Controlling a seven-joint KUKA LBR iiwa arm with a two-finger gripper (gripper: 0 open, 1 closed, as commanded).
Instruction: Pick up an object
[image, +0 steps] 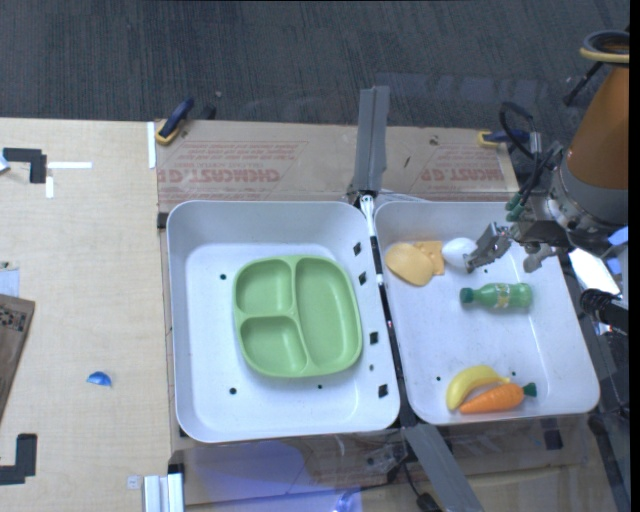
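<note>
Camera view: I see my pincer (512, 252) spread open, gripping nothing, above the right bin (560, 340), at twelve o'clock from the green bottle (497, 296).

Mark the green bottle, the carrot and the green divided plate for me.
green bottle (497, 296), camera view, middle of its body.
carrot (492, 399), camera view, middle of its orange body.
green divided plate (325, 305), camera view, floor of its large right compartment.

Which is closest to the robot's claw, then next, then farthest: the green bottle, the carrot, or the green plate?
From the gripper:
1. Green bottle, just below it in the right bin.
2. Carrot, at that bin's near edge beside the banana.
3. Green plate, in the left bin.
</note>
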